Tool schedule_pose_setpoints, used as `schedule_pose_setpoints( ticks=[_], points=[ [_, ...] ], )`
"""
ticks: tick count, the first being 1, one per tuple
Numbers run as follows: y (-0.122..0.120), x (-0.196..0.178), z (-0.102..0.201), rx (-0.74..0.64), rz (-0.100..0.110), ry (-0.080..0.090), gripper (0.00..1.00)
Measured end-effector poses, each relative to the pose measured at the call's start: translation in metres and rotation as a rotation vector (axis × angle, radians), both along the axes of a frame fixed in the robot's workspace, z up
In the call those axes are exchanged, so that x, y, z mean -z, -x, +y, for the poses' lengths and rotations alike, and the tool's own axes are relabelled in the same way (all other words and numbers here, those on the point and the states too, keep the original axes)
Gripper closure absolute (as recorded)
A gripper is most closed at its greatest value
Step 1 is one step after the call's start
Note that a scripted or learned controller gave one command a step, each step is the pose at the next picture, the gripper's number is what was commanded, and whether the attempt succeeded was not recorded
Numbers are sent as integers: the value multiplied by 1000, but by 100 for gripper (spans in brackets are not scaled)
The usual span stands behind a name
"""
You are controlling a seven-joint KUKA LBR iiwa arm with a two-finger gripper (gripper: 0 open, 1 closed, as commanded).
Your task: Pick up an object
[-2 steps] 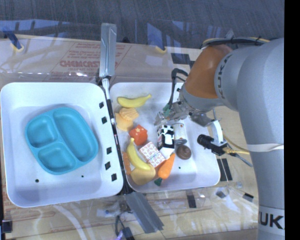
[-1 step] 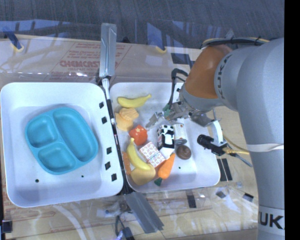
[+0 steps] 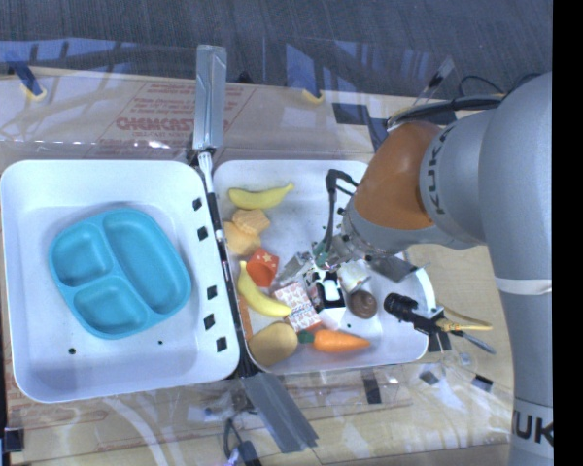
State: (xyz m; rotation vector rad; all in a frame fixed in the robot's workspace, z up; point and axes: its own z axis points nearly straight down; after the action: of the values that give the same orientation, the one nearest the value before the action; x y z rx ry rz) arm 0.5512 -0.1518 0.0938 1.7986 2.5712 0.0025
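Objects (image 3: 293,304) for the pick, all inside the arm-side bin (image 3: 306,223). Along that bin's far wall, a yellow banana (image 3: 260,196), lying flat. Just inward from it, by the bin's wall shared with the neighbouring bin, a tan lumpy piece (image 3: 247,231), close under the banana. Further along that same wall toward the bin's near edge, a red-orange piece (image 3: 262,267), then a second banana (image 3: 257,297) curved beside the wall. In the bin's near corner on that side, a pale yellow rounded fruit (image 3: 274,342), touching an orange carrot (image 3: 338,340) lying along the near wall, thin end toward the arm side. At the bin's middle, a small red-and-white packet (image 3: 296,299), a white piece (image 3: 353,275) and a brown round piece (image 3: 363,305), all crowded together. Grey arm (image 3: 510,183) with its orange band (image 3: 398,187) leaning over the bin's arm-side half, jaws down low at the bin's middle, among the packet and the white piece. Too cluttered there to tell whether spread, pressed together or pinching anything. Against the bin's wall away from the arm, the other bin (image 3: 19,192), carrying a blue divided plate (image 3: 120,270) flat on its floor. Under both, the tabletop (image 3: 78,95).
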Motion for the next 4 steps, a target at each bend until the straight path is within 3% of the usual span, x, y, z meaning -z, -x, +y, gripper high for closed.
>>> schedule_pose_setpoints(
  ticks=[1,2,3,4],
  points=[
    [0,-9,0,-3,0,0,100],
    [0,-9,0,-3,1,0,0],
    [-1,-19,0,-6,-2,1,100],
    [-3,-65,-40,88,3,1,100]
  ],
)
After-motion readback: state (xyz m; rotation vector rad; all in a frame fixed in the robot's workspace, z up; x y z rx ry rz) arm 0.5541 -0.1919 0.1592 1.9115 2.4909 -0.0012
